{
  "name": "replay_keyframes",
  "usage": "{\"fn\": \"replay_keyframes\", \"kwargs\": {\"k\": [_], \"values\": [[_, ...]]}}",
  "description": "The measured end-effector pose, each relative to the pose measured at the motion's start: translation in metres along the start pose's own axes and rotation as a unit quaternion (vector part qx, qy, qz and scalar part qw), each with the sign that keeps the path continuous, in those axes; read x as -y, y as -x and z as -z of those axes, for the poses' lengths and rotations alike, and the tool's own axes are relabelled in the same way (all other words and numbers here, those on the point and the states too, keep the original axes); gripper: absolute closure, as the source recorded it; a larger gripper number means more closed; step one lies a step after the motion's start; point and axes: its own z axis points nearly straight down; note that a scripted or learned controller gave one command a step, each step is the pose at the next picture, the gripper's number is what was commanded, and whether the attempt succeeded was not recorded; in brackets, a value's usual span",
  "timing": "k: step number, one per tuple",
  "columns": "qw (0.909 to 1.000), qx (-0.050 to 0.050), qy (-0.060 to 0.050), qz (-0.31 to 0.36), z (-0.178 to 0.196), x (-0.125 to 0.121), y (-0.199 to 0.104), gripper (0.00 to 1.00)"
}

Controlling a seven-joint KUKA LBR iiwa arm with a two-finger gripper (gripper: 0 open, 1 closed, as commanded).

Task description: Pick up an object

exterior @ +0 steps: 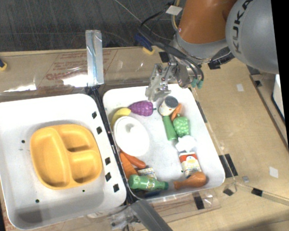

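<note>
My gripper (158,88) hangs over the back edge of the right bin (211,146), just above and between a purple grape bunch (141,108) and a small round grey-topped can (170,103). Below the can lie an orange piece (176,112), an upright-lying green bottle (169,128) and a knobbly green toy (182,126). A yellow fruit (120,113) and a white round bowl (132,135) fill the bin's left side. Nothing shows held in the gripper.
At the front of the right bin lie a white bottle with a red label (189,157), an orange toy (192,181), a dark green bottle (148,183) and a carrot (131,162). The left bin (5,155) holds a yellow divided tray (65,153).
</note>
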Motion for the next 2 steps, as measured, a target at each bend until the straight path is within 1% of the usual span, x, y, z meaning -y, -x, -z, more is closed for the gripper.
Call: {"fn": "replay_keyframes", "kwargs": {"k": [1, 2], "values": [[0.9941, -0.002, 0.000, 0.108, 0.0259, 0.0418, 0.0140, 1.00], [0.9893, -0.001, 0.000, 0.146, 0.0355, 0.0378, 0.0219, 1.00]]}}
